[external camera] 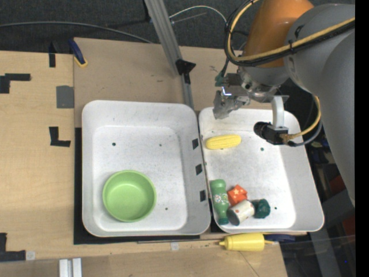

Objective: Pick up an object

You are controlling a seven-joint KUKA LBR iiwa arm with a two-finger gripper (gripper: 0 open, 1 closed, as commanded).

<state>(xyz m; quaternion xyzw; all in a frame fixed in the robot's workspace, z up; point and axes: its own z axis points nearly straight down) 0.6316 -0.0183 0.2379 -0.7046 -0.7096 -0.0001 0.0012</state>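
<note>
**Arm poised over the right bin, corn cob just below the gripper**

Bench seen from above at a slant, holding two shallow white bins side by side. The left bin (138, 117) fills the centre-left of the frame and contains a green bowl (129, 195), sitting upright in its lower left corner. The right bin (288, 172) sits in the centre-right of the frame. A yellow corn cob (223, 142) lies on its side near the upper left of that bin, well apart from the other items. In the bin's lower left a small cluster sits packed together: a green bottle (218, 199), an orange piece (237, 194), a white-and-grey can (240, 212) and a dark green object (262, 208), touching or nearly touching one another. A yellow bottle (244, 242) lies outside the bins on the bench edge, below the right bin.

The grey arm with its orange band (277, 19) enters from the upper right. Its gripper (222, 109) hangs over the top left rim of the right bin, pointing down. Whether it is open or closed cannot be told from this angle; nothing is visibly held.

The corn cob lies just below the gripper in the frame, near but not touching. Judging by its isolation, it looks the easiest pick, since the clustered items would crowd a grasp.
</note>
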